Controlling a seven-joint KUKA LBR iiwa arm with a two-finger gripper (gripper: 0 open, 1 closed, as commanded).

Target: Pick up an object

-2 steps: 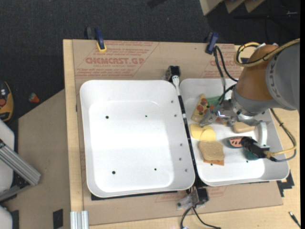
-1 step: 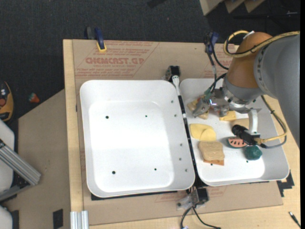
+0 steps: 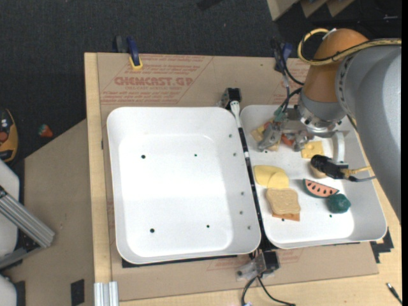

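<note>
A: The two bins [image 3: 175, 190] look like smooth white plastic, a little glossy.
B: Yes. The board [image 3: 95, 171] under them looks like matt brown cardboard, and the floor [image 3: 57, 18] like rough dark carpet.

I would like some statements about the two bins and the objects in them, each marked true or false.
1. The toast slice lies in the right bin. True.
2. The watermelon slice lies in the left bin. False: it lies in the right bin, beside the green ball.
3. The gripper is over the right bin's far end. True.
4. The toast slice stands upright. False: it lies flat.
</note>
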